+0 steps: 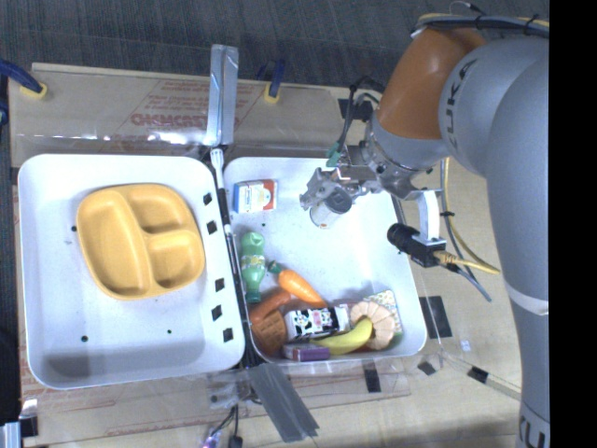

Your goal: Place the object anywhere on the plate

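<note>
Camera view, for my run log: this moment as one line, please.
tool above right bin, upper part | no item seen in tool | yellow plate in left bin, bare | carrot, banana in right bin

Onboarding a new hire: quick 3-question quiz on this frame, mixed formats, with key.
1. True or false: the yellow plate sits in the left bin.
2. The carrot lies: A) on the plate, B) in the right bin, C) on the bench outside the bins.
3. Fill in: the tool hangs over the ____ bin.

Key: 1 true; 2 B; 3 right.
</note>
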Available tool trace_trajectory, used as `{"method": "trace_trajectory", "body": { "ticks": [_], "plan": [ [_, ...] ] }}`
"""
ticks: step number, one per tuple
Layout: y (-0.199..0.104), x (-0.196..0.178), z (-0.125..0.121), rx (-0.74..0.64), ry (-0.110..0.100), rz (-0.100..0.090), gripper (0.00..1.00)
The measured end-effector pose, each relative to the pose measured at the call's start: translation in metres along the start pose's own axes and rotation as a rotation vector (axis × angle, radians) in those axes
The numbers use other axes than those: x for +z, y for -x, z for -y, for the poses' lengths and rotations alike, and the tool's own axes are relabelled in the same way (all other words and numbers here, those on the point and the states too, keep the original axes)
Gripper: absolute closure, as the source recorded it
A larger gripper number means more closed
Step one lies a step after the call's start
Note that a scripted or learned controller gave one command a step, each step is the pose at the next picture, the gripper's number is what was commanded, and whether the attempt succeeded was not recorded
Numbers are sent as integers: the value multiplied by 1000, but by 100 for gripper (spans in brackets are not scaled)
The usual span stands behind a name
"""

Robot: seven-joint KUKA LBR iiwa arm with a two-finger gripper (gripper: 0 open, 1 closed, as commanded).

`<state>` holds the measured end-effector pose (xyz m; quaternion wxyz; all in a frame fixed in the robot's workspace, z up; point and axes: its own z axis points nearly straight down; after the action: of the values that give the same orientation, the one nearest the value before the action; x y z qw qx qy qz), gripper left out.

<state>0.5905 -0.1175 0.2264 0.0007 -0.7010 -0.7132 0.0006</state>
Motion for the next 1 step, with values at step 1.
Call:
{"method": "trace_trajectory", "body": {
  "ticks": [1],
  "plan": [
    [-78,20,23,-63,-4,0,100]
  ]
}}
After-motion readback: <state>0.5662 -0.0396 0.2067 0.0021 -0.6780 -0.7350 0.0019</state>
